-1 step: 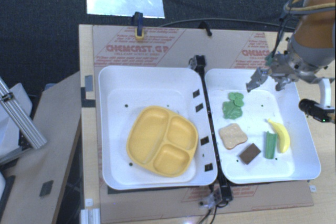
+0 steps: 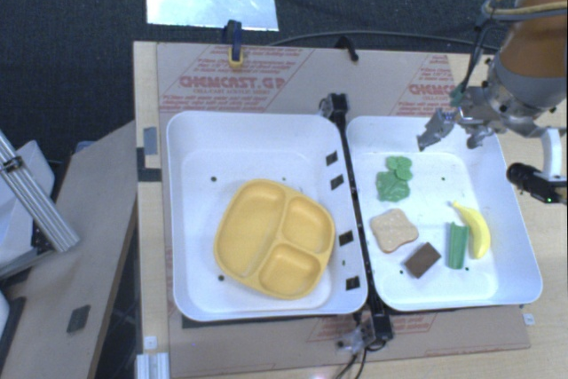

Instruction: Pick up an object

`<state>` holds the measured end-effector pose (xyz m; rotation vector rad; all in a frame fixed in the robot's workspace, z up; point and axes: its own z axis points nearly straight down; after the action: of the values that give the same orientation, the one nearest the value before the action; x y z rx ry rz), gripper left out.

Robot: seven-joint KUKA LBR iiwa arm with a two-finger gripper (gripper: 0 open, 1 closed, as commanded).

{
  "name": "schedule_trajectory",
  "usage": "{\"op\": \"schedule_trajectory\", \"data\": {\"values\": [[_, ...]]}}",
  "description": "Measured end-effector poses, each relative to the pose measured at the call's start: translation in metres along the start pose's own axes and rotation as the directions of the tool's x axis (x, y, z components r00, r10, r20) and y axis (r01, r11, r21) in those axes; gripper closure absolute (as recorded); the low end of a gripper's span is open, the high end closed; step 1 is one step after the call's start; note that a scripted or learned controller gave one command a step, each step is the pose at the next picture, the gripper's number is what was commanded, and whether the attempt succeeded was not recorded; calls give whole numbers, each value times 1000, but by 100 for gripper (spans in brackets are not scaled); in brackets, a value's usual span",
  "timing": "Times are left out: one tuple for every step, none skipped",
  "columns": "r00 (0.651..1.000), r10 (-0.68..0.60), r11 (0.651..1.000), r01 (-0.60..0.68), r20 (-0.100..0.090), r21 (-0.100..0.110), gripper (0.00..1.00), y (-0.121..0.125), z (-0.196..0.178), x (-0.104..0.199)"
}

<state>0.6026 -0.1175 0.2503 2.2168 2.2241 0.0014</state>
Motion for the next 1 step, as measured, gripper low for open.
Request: {"op": "schedule_trajectory", "data": {"values": [[1000,2,1000,-2,0,3,0,9,51,-5]]}}
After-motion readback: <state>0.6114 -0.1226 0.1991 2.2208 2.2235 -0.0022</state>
